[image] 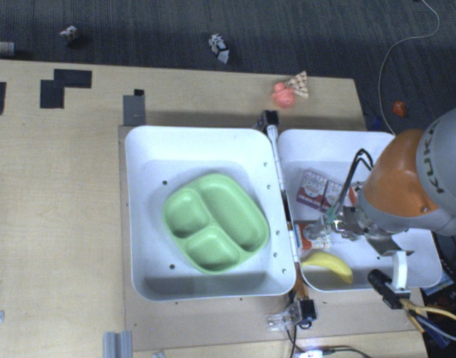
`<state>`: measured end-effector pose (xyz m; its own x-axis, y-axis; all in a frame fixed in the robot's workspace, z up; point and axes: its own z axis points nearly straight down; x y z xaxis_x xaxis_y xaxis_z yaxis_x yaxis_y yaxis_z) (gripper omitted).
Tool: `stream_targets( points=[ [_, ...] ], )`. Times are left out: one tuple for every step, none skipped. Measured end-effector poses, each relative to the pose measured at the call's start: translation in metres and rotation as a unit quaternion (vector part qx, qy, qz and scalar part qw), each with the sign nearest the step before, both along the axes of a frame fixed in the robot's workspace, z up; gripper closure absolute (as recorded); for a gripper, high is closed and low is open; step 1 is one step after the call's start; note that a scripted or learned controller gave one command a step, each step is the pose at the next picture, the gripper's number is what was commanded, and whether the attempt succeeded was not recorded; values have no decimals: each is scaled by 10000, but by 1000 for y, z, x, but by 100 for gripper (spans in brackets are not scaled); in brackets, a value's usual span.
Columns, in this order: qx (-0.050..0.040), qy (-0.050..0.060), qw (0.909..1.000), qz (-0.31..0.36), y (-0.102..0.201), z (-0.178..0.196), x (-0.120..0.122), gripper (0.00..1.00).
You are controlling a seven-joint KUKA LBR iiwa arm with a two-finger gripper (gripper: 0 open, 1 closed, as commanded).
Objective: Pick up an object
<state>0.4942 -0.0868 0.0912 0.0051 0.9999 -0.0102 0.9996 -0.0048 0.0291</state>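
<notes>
In the right bin (328, 142) a yellow banana (329, 266) lies by the front wall. A maroon and white packet (316, 189) lies further back. My gripper (325, 228) hangs low over the bin's left part, between the packet and the banana, under the grey arm with its orange band (398, 186). A small red and white thing (308, 239) shows right by the gripper tip; I cannot make out whether it is touched. The arm hides the right half of the bin.
The left bin (140, 200) holds a green divided plate (215, 220). A pink object (284, 95) and a small cone-like piece (299, 84) lie on the bench behind the bins. Cables (302, 315) hang at the front edge.
</notes>
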Motion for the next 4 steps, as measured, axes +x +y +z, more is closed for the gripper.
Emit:
stream_targets(
  points=[
    [38, -14, 10000, 17, 3, 12, 3, 100],
    [33, -16, 10000, 16, 3, 12, 3, 0],
    [42, 26, 10000, 25, 5, 0, 0, 0],
    [57, -4, 10000, 36, 6, 12, 3, 100]
  ],
)
